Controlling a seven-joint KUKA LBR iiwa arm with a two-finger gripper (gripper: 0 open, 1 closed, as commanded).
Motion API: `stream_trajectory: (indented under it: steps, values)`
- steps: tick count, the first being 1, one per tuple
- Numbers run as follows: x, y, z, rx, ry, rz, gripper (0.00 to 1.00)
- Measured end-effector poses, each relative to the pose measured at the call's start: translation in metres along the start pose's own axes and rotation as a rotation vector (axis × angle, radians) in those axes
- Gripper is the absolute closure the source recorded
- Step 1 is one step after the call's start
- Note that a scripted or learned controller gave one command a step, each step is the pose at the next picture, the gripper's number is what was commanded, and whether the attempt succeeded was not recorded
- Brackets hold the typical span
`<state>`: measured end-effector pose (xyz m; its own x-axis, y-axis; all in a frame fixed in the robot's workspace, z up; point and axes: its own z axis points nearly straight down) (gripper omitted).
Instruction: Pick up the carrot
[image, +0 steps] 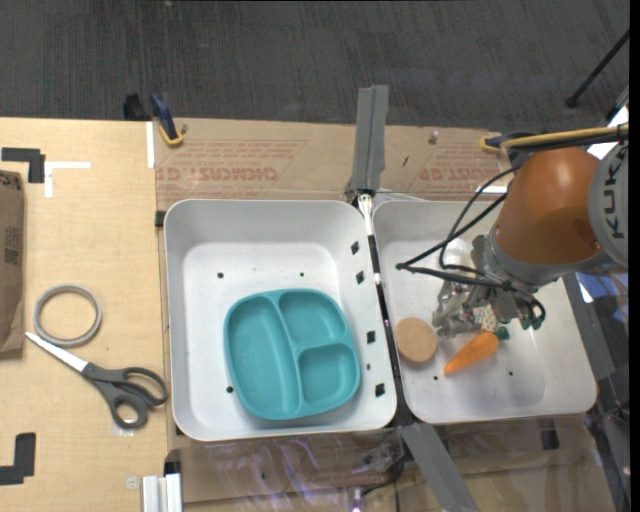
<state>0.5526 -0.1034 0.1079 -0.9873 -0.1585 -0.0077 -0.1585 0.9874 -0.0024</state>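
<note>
The orange carrot (472, 352) lies on the floor of the right bin (520, 395), tilted, its thick end up to the right. My gripper (462, 312) hangs just above and to the left of it, under the orange wrist band. The gripper's metal parts sit close to the carrot's upper end, and nothing shows between them.
A round tan cookie-like piece (416, 339) lies just left of the carrot in the right bin. The left bin (190, 250) holds a teal divided plate (292, 352). Scissors (105, 380) and a tape roll (68, 313) rest on the bench at the left. Black cables trail from the wrist.
</note>
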Motion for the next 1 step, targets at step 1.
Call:
stream_trajectory:
  steps: [1]
  values:
    - [0.0222, 0.0630, -0.0845, 0.000, 0.005, 0.424, 1.00]
